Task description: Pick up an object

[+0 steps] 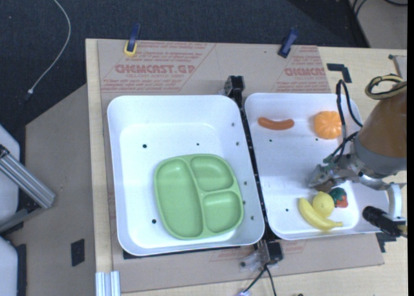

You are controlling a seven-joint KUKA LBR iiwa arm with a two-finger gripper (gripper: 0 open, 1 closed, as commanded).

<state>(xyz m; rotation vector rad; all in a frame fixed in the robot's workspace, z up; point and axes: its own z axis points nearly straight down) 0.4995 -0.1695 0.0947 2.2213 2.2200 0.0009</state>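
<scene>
Banana [316, 215], lying in the lower right of the frame with its long axis slanting down-right, is seen just below the end effector [328, 180], whose state cannot be told from above.

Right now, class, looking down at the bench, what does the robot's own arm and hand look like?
The arm is bulky and rounded, with an orange band above a grey wrist section. Black cables run along it near the right bin. Its hand is a small grey metal piece at the wrist's end; finer details are too small to tell.
</scene>
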